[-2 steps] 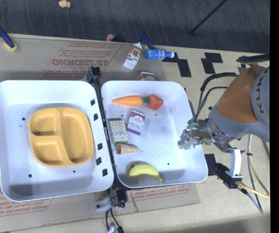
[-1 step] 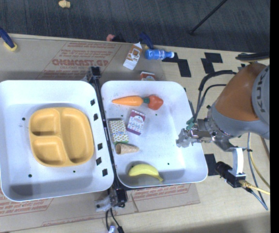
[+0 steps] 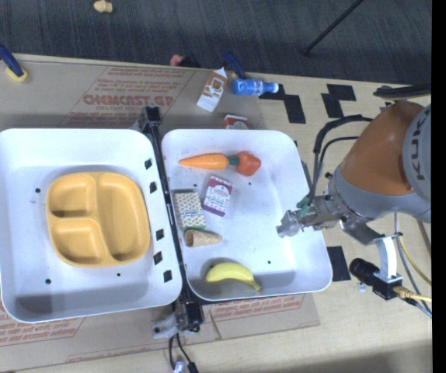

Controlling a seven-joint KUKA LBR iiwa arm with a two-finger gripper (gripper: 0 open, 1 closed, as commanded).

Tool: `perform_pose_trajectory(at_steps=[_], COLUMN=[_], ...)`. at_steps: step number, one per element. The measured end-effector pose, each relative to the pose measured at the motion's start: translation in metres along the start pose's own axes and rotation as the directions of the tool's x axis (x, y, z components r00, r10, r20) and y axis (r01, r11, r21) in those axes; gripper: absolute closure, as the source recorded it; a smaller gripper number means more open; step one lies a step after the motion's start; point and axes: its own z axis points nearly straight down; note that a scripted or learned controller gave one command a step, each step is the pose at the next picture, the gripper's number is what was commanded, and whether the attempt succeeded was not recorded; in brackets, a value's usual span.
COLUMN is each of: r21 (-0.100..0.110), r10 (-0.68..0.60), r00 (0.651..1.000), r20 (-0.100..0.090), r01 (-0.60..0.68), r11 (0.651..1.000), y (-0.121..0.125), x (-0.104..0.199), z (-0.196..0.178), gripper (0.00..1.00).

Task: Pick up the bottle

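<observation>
On the left sits a shallow white bin (image 3: 21,208), and inside it lies a yellow plastic plate with three sections (image 3: 97,217). Just beside it is the second white bin (image 3: 285,154). In this one, from left to right, I see a small checked packet (image 3: 187,208), an ice-cream cone toy (image 3: 201,238), a little red and white box (image 3: 217,196), an orange carrot toy (image 3: 206,162) touching a red strawberry toy (image 3: 249,162), and a yellow banana toy (image 3: 232,275) near the front wall. The small clear bottle with a blue cap (image 3: 252,88) lies on its side on the bench behind this bin, well apart from the arm. The grey gripper (image 3: 291,224) hangs over the right side of the second bin, pinching nothing. I cannot tell if it is spread or pressed together.
</observation>
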Motion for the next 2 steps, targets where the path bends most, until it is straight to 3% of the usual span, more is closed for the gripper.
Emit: perform_pose_trajectory(at_steps=[1, 2], r21=[-0.002, 0.0], r10=[0.077, -0.13], r00=[0.997, 0.991], r20=[0.002, 0.001], r01=[-0.077, 0.13], r11=[0.997, 0.991], y=[-0.001, -0.001], x=[-0.007, -0.013], z=[-0.016, -0.001], gripper=[1.0, 1.0])
